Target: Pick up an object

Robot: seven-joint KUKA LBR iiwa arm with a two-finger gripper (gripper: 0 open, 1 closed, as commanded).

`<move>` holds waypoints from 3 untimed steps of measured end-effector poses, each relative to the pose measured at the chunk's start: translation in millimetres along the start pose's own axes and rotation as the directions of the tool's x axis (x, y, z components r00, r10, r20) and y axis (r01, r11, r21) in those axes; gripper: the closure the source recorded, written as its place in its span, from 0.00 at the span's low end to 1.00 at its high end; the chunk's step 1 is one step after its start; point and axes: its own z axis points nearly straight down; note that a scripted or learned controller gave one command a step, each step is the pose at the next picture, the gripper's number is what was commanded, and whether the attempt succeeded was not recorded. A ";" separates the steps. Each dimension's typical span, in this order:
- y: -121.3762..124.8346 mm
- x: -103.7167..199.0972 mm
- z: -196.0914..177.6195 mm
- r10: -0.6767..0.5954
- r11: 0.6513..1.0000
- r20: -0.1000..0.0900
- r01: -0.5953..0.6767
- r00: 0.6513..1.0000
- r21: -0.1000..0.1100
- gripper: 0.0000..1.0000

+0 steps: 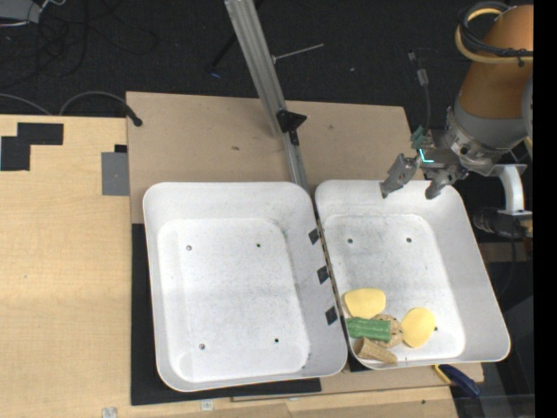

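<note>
In the right bin [452,259], near its front edge, lie a yellow rounded piece [364,302], a second yellow piece [419,326], a green piece [369,327] and a tan piece [378,349], all bunched together. My gripper [411,184] hangs over the far rim of that bin, well away from the pile. Its two fingers stand spread apart with nothing between them.
The left bin [165,225] sits beside the right one, with black clips along the shared rim. A slanted metal rail [261,77] rises behind the bins. The arm's orange band [505,33] is at the upper right. Cables lie on the dark floor behind.
</note>
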 end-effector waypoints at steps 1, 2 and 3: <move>0.7 -0.1 -2.4 -0.001 1.000 0.001 0.001 1.000 -0.004 0.00; -3.3 -1.3 41.9 0.002 1.000 0.001 -0.002 1.000 0.000 0.00; -9.9 2.0 105.1 0.002 1.000 0.000 -0.002 1.000 0.003 0.00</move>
